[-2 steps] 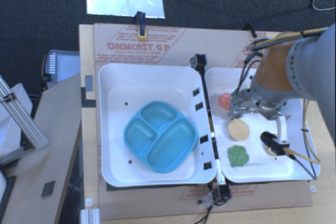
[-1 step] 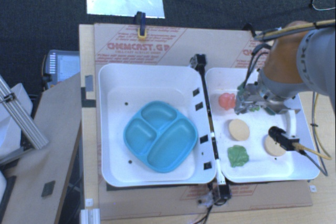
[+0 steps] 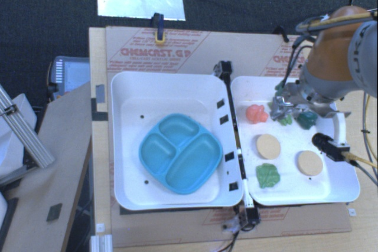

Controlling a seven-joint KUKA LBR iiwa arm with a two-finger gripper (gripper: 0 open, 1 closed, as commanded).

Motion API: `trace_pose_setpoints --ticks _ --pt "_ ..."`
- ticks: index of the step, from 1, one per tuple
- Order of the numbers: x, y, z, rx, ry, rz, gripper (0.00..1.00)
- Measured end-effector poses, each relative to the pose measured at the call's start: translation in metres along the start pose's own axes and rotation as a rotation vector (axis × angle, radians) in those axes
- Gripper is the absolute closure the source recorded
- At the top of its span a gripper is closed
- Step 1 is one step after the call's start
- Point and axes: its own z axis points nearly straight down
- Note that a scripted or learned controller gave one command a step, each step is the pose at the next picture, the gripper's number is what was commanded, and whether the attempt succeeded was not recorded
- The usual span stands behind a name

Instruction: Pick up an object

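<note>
- The arm [image 3: 345,50] comes in from the right and bends down over the far part of the right bin [image 3: 348,186].
- Its tool [image 3: 282,108] sits low by the bin's far side, just right of a pink toy [image 3: 256,114].
- Whether the tool is apart or together I cannot tell; metal parts crowd that spot and nothing shows clearly gripped.
- A small green piece [image 3: 286,120] lies right under the tool, touching or nearly so; I cannot tell which.
- A dark teal piece [image 3: 306,121] lies just to its right, partly under the wrist.
- Nearer the camera in the same bin lie a tan round cookie [image 3: 268,146], a second tan cookie [image 3: 309,163] to its right, and a green leafy toy [image 3: 267,175] near the front edge.
- The left bin [image 3: 127,127] holds a blue divided plate [image 3: 180,152], lying flat with three compartments.
- Both bins rest on a cardboard sheet [image 3: 177,47] on the tabletop [image 3: 65,127].
- A black cable clip [image 3: 328,146] hangs from the arm over the right bin.
</note>
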Motion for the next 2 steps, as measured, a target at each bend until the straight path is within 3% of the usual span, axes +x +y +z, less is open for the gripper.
trace_pose_setpoints --ticks 1,2 --pt "0.007 -0.004 -0.057 -0.001 0.0 -0.001 1.0" --pt "0.056 -0.021 -0.047 0.007 0.002 -0.004 1.0"
